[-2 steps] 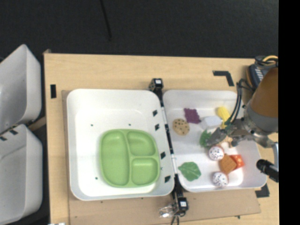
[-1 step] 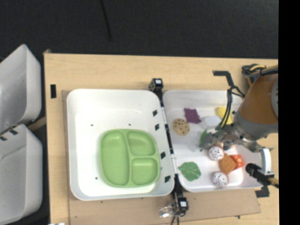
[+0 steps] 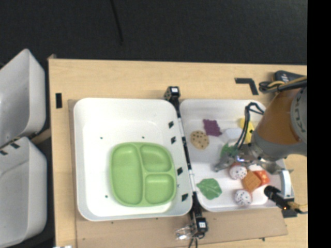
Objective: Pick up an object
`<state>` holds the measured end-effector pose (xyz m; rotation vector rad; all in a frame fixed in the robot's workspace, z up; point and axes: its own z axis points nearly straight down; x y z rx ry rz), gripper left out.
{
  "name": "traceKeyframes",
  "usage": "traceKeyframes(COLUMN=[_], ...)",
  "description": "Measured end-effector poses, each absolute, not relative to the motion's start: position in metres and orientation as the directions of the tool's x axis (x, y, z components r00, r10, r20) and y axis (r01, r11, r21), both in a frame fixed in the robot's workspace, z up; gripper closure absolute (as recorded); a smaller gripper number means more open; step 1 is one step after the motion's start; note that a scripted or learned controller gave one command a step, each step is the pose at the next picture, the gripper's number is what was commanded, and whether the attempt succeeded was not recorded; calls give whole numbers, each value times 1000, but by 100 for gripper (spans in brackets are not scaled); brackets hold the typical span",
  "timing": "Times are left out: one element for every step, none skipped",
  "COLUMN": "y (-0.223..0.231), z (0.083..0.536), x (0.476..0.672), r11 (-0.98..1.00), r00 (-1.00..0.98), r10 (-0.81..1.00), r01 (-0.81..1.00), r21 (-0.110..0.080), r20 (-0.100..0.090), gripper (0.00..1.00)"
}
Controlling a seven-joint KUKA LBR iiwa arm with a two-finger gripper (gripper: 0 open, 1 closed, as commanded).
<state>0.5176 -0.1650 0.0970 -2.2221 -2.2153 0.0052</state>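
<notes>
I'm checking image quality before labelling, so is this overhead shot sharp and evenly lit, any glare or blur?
Camera view: soft overall, small toys in the right bin lack crisp edges; light fairly even, white left bin bright but not blown out; mild sheen on the green divided plate; background dark.

- On the worktop (image 3: 119, 79) two bins sit side by side, touching along their inner walls: the left bin (image 3: 93, 123) and the right bin (image 3: 207, 107).
- A divided plate (image 3: 142, 174) lies in the left bin, toward its near right part.
- In the right bin, a cookie (image 3: 199, 139) lies near the left wall, with a crumpled scrap (image 3: 211, 126) just behind and to its right.
- A leaf (image 3: 209, 188) lies in the near left corner of the right bin.
- A dotted ball (image 3: 242, 197) lies by the near wall, right of the leaf.
- A block (image 3: 254, 180) sits just behind the dotted ball, and a second dotted ball (image 3: 238, 172) is just left of the block.
- The arm (image 3: 279, 123) reaches over the right side of the right bin.
</notes>
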Motion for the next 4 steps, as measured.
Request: traceKeyframes(y=[-166, -170, -181, -183], z=[108, 171, 227, 240], x=[519, 520, 524, 525], r11=[-9, -1, 4, 3], r00=[9, 1, -4, -3], r10=[1000, 1000, 1000, 1000], r01=[1000, 1000, 1000, 1000], r21=[-1, 4, 5, 1], r20=[0, -2, -3, -1], gripper=[100, 100, 100, 100])
